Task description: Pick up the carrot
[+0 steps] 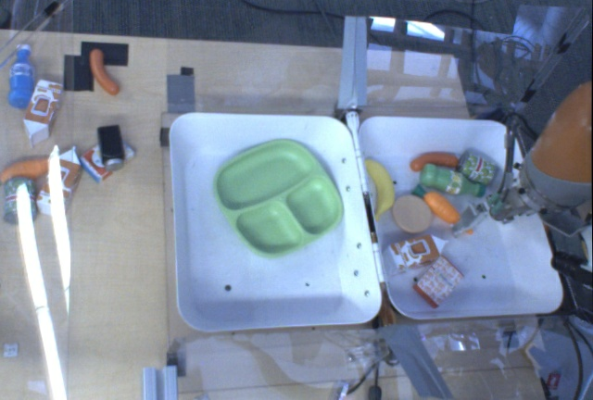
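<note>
Orange carrot point(442, 206): lying in the right bin point(519, 282), near its middle, slanting from 10 o'clock down to 4 o'clock, touching the tan disc's upper right edge.
Gripper point(474, 221): reaching in from 3 o'clock, its tip sitting just beside the carrot's lower end, at about 4 o'clock from it; how far the hand is spread cannot be told, and nothing is showing as held.
Arm point(567, 157): coming in over the bin's right rim, its orange band showing at 3 o'clock.
Tan disc point(412, 214): lying flat at 8 o'clock from the carrot.
Banana point(377, 186): resting along the right bin's left wall, at 9 o'clock from the disc.
Sausage point(434, 161): lying at 12 o'clock from the carrot, near the bin's top.
Green bottle point(452, 181): lying on its side between the sausage and the carrot.
Green can point(479, 167): lying at 2 o'clock from the carrot, touching the bottle's right end.
Carton point(415, 251): lying at 6 o'clock from the disc.
Red packet point(438, 281): lying at 5 o'clock from the carton, near the bin's lower edge.
Left bin point(199, 287): holding a green tray point(278, 195) with three compartments, set near its middle.
Bench point(120, 315): carrying scattered small items at 9 o'clock, well apart from both bins.
</note>
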